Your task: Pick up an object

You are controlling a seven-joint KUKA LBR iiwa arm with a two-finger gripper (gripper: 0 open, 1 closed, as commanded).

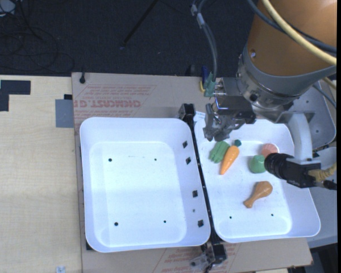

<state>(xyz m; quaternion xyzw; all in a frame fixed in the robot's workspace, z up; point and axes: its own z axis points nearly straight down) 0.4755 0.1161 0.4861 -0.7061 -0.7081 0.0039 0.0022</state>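
Observation:
The right bin (pixel 273 223) holds several toy foods. An orange carrot (pixel 229 158) lies beside a green leafy piece (pixel 218 151) near the bin's upper left. A brown drumstick (pixel 258 193) lies further down toward the middle. A green round piece (pixel 257 164) and a pinkish-red piece (pixel 268 149) sit at the right. My gripper (pixel 218 133) hangs just above the green leafy piece and the carrot, its dark fingers pointing down. I see nothing held between them.
The left bin (pixel 136 183) sits next to the right one, with a black clip strip (pixel 194 175) along their shared edge. A black cylindrical fitting (pixel 290 169) juts into the right bin from the right. Cables hang above the gripper.

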